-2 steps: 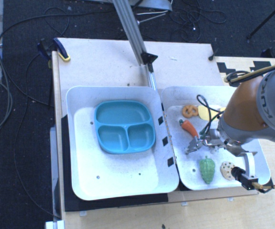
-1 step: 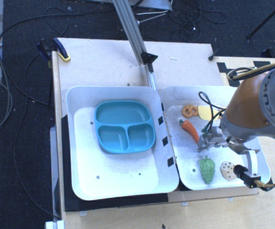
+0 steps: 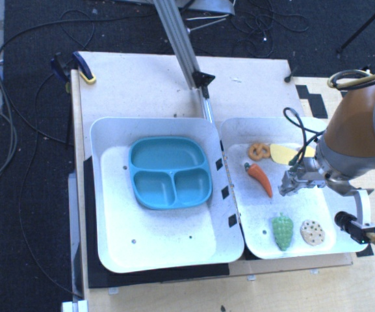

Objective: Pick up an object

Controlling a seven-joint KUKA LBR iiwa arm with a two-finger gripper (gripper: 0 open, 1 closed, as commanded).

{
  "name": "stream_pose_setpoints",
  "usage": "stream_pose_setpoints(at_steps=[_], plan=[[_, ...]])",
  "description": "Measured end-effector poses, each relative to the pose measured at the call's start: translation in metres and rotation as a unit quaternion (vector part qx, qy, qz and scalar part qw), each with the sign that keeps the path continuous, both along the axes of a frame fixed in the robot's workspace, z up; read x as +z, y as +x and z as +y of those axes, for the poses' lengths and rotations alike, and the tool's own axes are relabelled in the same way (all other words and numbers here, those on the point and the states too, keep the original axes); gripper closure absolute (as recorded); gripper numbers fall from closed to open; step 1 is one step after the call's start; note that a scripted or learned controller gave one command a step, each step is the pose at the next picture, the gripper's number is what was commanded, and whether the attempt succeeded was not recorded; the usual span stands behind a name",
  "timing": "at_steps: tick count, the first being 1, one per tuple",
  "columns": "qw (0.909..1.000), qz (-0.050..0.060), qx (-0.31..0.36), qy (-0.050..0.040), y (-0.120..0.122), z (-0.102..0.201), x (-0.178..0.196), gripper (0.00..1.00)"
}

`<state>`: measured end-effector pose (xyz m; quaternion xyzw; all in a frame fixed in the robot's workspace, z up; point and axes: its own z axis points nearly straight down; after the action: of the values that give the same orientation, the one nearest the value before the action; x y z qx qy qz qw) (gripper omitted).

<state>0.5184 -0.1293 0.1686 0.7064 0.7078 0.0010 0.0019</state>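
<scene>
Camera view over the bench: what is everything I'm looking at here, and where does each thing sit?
Shallow white plastic bins: two, white, side by side on the bench.
Blue divided plastic plate: one, blue, in the left bin.
Brown toy pretzel: one, brown, top of the right bin.
Yellow toy banana: one, yellow, right of the pretzel, partly behind the arm.
Orange toy carrot: one, orange, below the pretzel.
Green toy grape bunch: one, green, front of the right bin.
Speckled tan toy cookie: one, tan, right of the grapes.
Robot gripper: one, grey, right of the carrot.
</scene>
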Motion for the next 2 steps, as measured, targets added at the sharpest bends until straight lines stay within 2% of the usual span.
stream_pose_setpoints(at_steps=[1,2], plan=[[1.0000,-0.001,0.001,-0.0001,-0.003,0.006,0.061,1.00],[1.0000,-0.001,0.001,-0.0003,-0.002,0.005,0.103,1.00]])
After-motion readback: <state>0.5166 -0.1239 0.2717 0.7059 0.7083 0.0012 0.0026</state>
